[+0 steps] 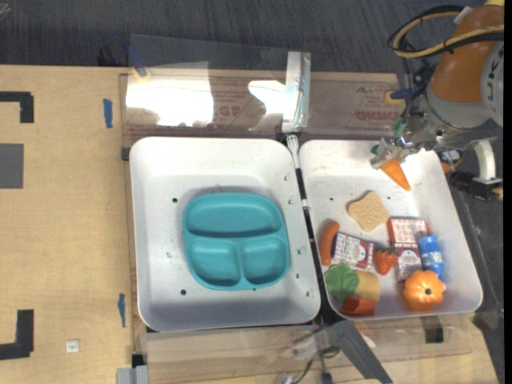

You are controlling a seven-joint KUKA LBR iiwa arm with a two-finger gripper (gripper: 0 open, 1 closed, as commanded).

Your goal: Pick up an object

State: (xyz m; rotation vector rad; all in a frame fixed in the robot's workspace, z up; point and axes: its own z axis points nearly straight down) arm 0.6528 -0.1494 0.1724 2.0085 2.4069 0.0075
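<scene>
My gripper (pixel 390 154) hangs over the back of the right bin (pixel 336 162), reaching in from the upper right. An orange carrot-shaped toy (pixel 396 172) sits between its fingertips, pointing down and to the right, and the fingers are shut on it. Further forward in the same bin lie a tan bread slice (pixel 367 211), an orange sausage (pixel 328 242), two red-and-white boxes (pixel 352 250) (pixel 406 232), a strawberry (pixel 386 261), a blue bottle (pixel 430 254), a small orange pumpkin (pixel 423 290) and a green leafy piece (pixel 342 281).
The left bin (pixel 152 174) holds a teal divided plate (pixel 234 240). A clear plastic wall with a cardboard strip (pixel 240 102) stands behind both bins. The arm's body and cables (pixel 460 70) hang over the right bin's back right corner.
</scene>
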